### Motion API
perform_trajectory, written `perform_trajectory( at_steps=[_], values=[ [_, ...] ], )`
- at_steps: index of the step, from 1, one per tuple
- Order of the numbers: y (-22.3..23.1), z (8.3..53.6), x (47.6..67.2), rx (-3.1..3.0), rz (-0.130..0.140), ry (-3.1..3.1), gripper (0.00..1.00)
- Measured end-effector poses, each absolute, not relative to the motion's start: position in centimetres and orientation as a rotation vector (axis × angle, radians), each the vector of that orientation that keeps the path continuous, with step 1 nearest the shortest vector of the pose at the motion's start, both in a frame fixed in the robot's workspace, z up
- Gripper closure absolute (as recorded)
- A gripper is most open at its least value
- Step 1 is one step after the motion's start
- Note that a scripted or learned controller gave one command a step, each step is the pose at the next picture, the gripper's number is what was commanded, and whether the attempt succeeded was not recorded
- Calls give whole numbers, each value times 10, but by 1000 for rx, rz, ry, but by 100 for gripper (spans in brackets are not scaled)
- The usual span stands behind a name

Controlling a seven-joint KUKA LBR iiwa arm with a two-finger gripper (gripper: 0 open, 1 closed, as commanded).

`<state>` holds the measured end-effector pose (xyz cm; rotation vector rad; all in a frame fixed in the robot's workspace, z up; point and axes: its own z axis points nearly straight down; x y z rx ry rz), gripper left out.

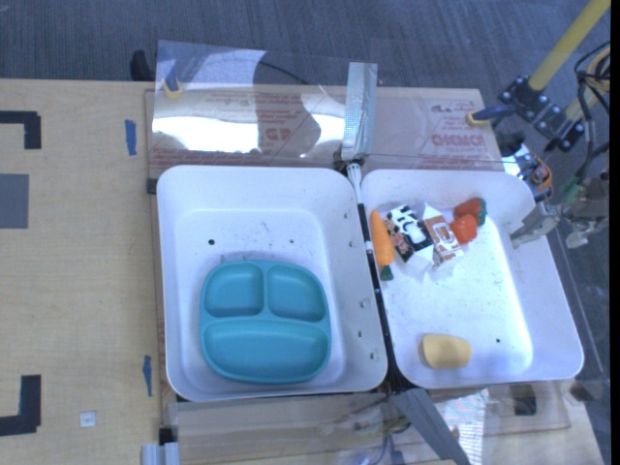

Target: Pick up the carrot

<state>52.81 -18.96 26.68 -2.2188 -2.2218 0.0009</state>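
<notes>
Over on the right side of the bench, the arm is sitting well back from the bins, with just a bit of its dark hardware and cabling showing past the far right corner of the right bin (542,289), and a yellow bar (579,29) slanting up out of the top corner. The gripper (539,223) is hanging by that bin's right rim, outside its floor and well apart from the objects inside; from where the camera is looking down, I cannot tell how its tips are set, since they are blurring into the clutter around them. The carrot (382,239) is lying in the right bin, hard against the left wall near the divider, stretched lengthwise along that wall with a small green bit at its near end. Just beside it a black-and-white toy (408,229) is resting, then a small brown-and-white packet (443,239), and a red piece (468,219) is sitting toward the bin's back right. A pale yellow lump (445,351) is lying alone near the front edge of the same bin. The left bin (184,211) is holding a teal divided plate (263,322), lying flat toward its front. Behind both bins a sheet of clear plastic (252,105) is lying across the wooden board.
</notes>
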Motion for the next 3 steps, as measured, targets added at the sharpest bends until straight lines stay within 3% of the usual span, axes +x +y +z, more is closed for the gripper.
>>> perform_trajectory(
  at_steps=[1,2,3],
  values=[
    [-213,150,568,-2396,-6,-2042,0],
    [-203,97,558,-2379,-20,-2044,0],
    [-215,161,592,-2462,-6,-1961,0]
  ],
)
